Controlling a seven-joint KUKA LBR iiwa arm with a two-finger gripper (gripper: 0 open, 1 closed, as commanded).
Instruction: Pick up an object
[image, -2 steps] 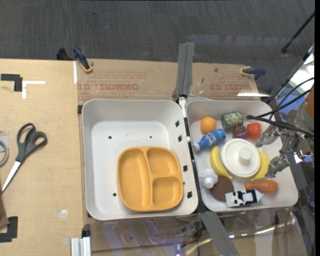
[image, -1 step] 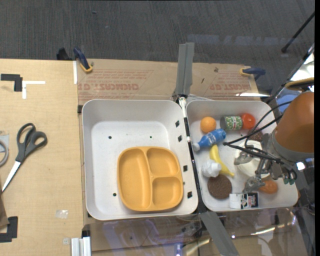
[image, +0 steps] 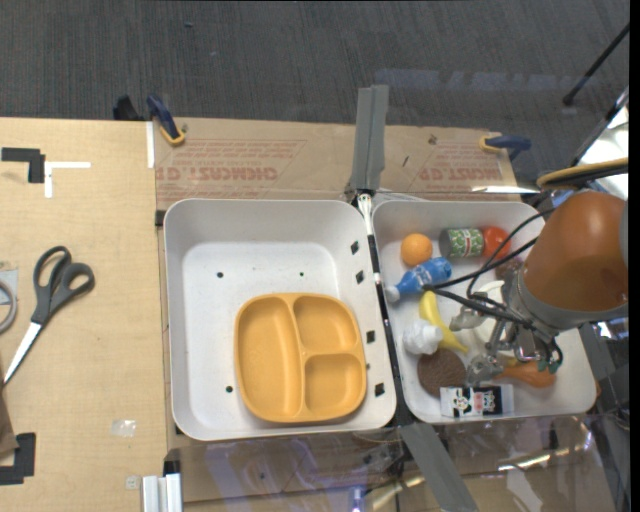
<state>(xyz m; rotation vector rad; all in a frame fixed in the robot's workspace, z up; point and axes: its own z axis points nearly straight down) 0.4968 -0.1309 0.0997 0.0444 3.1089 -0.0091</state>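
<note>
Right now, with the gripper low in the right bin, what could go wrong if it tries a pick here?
1. The gripper sits amid crowded items: the banana, brown disc and black-and-white box lie close together, so it may nudge one or grab two.
2. The orange carrot-like toy lies near the right bin wall, which could block a clean approach.

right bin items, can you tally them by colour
orange: 2, round orange ball, orange carrot-shaped toy
blue: 1, blue plastic bottle
yellow: 1, yellow banana
green: 1, green can
brown: 1, brown disc
black-and-white: 1, card
total: 7
</note>
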